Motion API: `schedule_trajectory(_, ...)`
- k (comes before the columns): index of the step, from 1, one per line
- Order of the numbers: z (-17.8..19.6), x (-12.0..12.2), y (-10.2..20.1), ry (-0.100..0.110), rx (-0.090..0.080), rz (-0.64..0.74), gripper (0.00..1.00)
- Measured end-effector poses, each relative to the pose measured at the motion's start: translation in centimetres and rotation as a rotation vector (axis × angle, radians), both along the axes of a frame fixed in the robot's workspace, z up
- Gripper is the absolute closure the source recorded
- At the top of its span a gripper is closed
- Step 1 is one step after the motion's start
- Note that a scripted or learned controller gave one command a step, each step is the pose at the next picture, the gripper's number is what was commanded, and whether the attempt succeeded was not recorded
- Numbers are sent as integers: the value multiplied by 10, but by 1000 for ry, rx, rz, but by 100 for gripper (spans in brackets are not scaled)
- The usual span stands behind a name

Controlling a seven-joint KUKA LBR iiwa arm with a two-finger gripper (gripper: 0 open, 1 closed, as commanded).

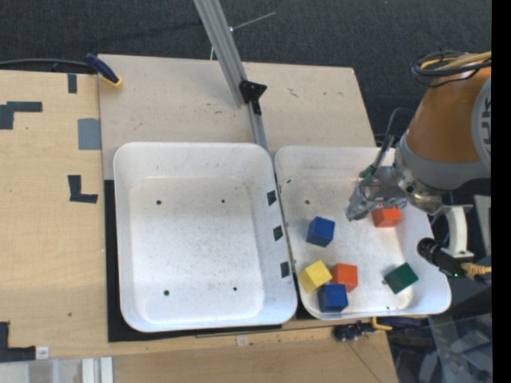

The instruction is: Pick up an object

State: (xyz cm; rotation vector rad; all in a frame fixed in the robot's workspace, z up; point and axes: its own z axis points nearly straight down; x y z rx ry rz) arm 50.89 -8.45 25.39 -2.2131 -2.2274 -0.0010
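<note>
Overhead, the bench [200, 102] is showing as pale plywood, sitting over a dark carpet-like floor [319, 22]. Dark tape marks [76, 188] are lying on its left part, beside a grey patch [89, 133]. A slanted metal rail [223, 38] is crossing from the top edge down to the gap between the bins. A blue and yellow clamp [104, 69] is sitting at the bench's far left corner.

The left bin [128, 174] is lying next to the right bin [291, 166], rims touching. The right bin is carrying six blocks: an orange block [388, 216] near the far right side, a blue cube [320, 230] near the middle, then a yellow block [315, 274], a second orange cube [346, 275] and a second blue cube [333, 297] clustered touching at the near edge, and a green block [401, 278] apart at the near right.

The gripper [361, 207] is hanging over the right bin, just left of the orange block, with the arm [447, 126] above it. Whether the gripper is wide or narrow, I cannot tell; nothing is visibly held.

The blocks are near-cubic, so no long axis is standing out; the green and yellow ones are sitting rotated against the bin walls.

No readable writing is appearing anywhere.
</note>
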Motion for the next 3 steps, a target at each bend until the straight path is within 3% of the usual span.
schedule_trajectory(3,-34,-4,159,4,-1,0,100)
